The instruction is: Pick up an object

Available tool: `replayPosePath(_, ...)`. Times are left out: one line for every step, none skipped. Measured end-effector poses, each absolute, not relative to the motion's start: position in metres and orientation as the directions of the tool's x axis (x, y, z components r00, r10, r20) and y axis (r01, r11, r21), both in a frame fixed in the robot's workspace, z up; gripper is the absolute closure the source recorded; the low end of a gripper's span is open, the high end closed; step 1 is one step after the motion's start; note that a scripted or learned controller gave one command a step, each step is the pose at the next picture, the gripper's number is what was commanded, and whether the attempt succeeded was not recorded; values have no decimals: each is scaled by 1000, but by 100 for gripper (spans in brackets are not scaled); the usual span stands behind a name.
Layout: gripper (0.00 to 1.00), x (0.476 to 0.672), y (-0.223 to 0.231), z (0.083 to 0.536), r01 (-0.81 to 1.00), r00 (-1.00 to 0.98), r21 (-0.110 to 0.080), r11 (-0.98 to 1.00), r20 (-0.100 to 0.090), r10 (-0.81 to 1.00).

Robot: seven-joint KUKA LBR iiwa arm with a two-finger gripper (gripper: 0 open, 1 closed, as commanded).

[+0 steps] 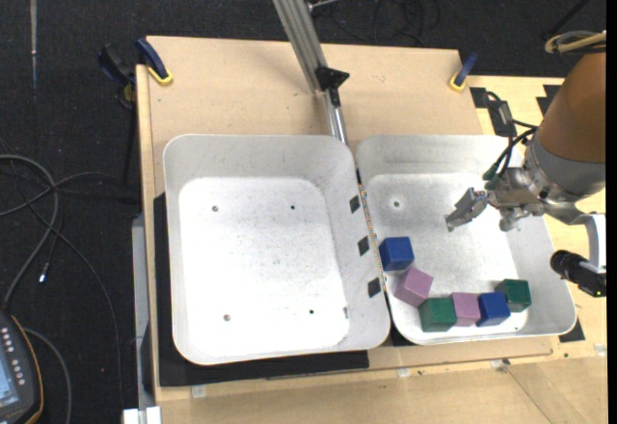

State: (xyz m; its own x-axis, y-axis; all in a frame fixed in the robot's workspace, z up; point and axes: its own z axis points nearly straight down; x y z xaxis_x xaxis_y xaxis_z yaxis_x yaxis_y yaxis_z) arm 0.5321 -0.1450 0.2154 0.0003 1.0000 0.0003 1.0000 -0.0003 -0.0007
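White plastic forms two shallow bins side by side on the counter (pixel 289 85): the left bin (pixel 193 162) and the right bin (pixel 424 157). Six blocks sit in the right bin, toward the lower right of the frame: two blue ones (pixel 395 252) (pixel 493 307), two purple (pixel 415 285) (pixel 466 307) and two green (pixel 437 313) (pixel 515 293). The hand (pixel 467 210) hangs above bare bin floor, up and right of the blocks, touching none; whether it is released or clenched cannot be told.
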Motion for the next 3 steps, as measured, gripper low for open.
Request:
replayPosePath(0,557,-112,112,1000,1,1,-1,-1,1000)
replayPosePath(0,512,-126,95,1000,3,-1,-3,-1,1000)
replayPosePath(0,491,-162,218,1000,2,8,-2,-4,1000)
